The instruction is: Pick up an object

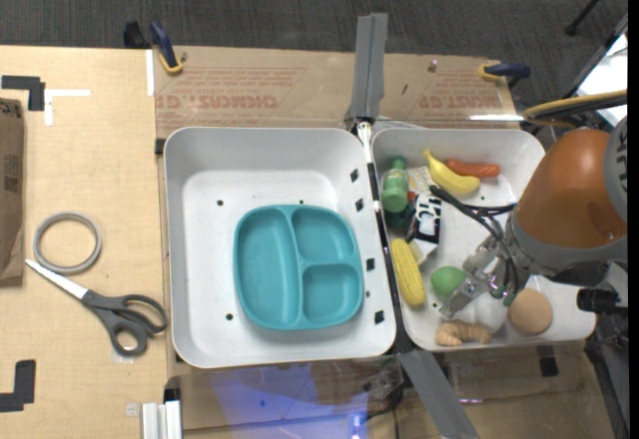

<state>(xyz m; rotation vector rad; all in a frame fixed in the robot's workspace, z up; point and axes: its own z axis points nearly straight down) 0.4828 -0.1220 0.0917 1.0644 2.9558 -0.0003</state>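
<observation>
Hand (465, 293) low in right bin (519, 142), near front edge; finger state unclear. Beside it: green ball (447, 279), ginger root (463, 332), brown egg-shaped object (530, 311). Nothing visibly gripped.

green ball (448, 279) | right bin (519, 140), centre | beside corn (406, 270)

My arm (571, 196) wears a rounded orange band over a grey wrist; black cables loop beside it, and my gripper (477, 285) is pale metal.
</observation>
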